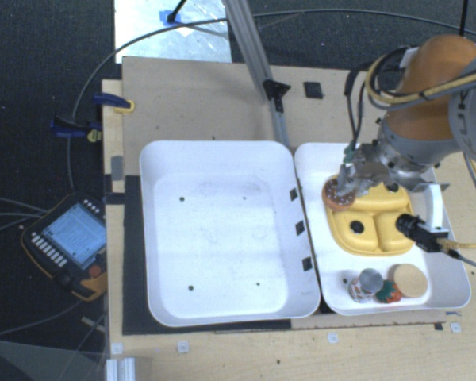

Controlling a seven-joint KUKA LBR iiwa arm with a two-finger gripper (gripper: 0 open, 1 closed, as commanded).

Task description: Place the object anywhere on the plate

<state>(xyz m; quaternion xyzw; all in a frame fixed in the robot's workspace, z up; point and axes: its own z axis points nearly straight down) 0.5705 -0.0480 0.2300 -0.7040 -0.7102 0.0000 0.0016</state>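
A grey KUKA arm with an orange band reaches in from three o'clock over the right-hand white bin on a tan counter. Its gripper hangs at the ten o'clock corner of a yellow sectioned plate, directly above a small brown, doughnut-like object that rests at the plate's edge at that corner. Whether the fingers are wide, narrow or closed on the object cannot be told from this angle; the wrist hides them.

At the bin's six o'clock end, apart from the plate, lie a tan round disc, a grey cylindrical piece and small red and green items, clustered close together.

The left-hand white bin sits at nine o'clock of the plate. A teach pendant lies on the dark floor farther toward nine o'clock.
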